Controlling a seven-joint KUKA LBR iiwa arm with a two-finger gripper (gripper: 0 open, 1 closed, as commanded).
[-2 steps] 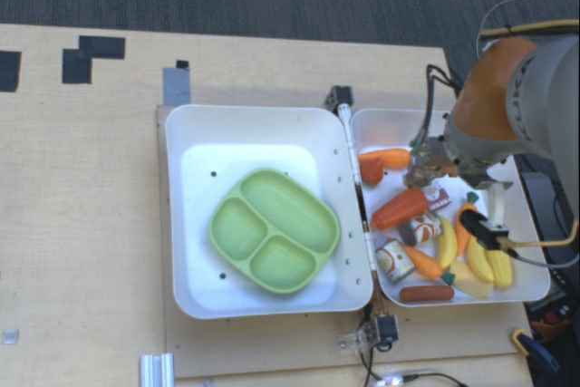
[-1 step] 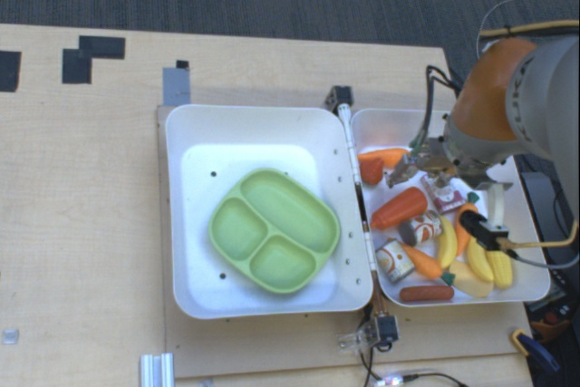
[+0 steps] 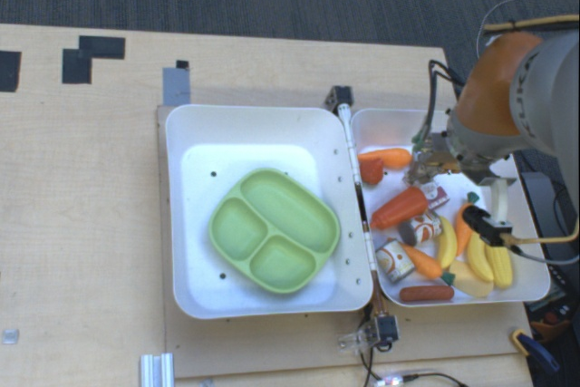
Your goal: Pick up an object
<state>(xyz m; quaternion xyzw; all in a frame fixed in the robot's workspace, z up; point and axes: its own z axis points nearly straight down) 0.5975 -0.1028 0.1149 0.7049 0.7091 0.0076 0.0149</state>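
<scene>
The gripper (image 3: 428,166) hangs low in the right bin (image 3: 535,290); how far it gapes I cannot tell; a red pepper (image 3: 399,208) lies just below it, an orange carrot (image 3: 384,160) just left, bananas (image 3: 478,256) lower right.

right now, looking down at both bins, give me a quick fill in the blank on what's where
1. The green divided plate lies in the ____ bin as seen from the camera.
2. The plate has ____ compartments.
3. The gripper hangs over the bin that holds the toy ____.
4. The brown sausage lies near that bin's ____ edge in the camera view.

Missing words: left; three; food; bottom
</scene>
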